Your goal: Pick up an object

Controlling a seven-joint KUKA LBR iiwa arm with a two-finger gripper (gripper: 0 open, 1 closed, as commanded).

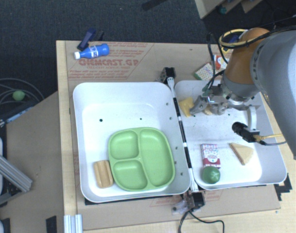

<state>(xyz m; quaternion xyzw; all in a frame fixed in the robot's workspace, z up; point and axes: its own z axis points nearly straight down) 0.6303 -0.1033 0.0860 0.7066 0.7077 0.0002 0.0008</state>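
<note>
My gripper (202,106) hangs low in the right bin (274,174), finger state unclear, just beside the yellow wedge (186,106); it looks light, stiff: pinch its flat sides

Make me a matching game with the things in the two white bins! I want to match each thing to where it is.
Things:
1. green tray
2. green ball
3. tan block
4. yellow wedge

Places:
A. left bin, beside the tray's left edge
B. right bin, near its front edge
C. right bin, right of the red packet
D. left bin, towards the front

Pairs: 1-D, 2-B, 3-A, 4-C
</note>
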